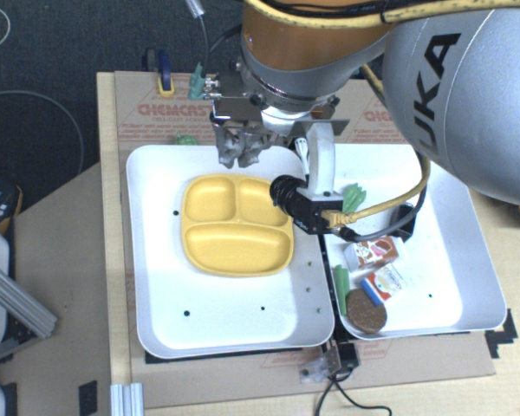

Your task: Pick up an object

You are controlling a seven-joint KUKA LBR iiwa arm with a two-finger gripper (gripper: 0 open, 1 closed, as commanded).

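Claw (240, 152) sits at the 12 o'clock edge of the left bin (156, 310), just above the yellow tray (237, 224) — can't tell if it's spread or pressed together, nothing visibly pinched. Tray lies flat in that bin, three compartments up. Right bin (468, 284) holds the small stuff: green piece (354, 197) at 11 o'clock, red-white packets (378, 263) mid-left, brown disc (365, 311) at 7 o'clock — all apart from claw.
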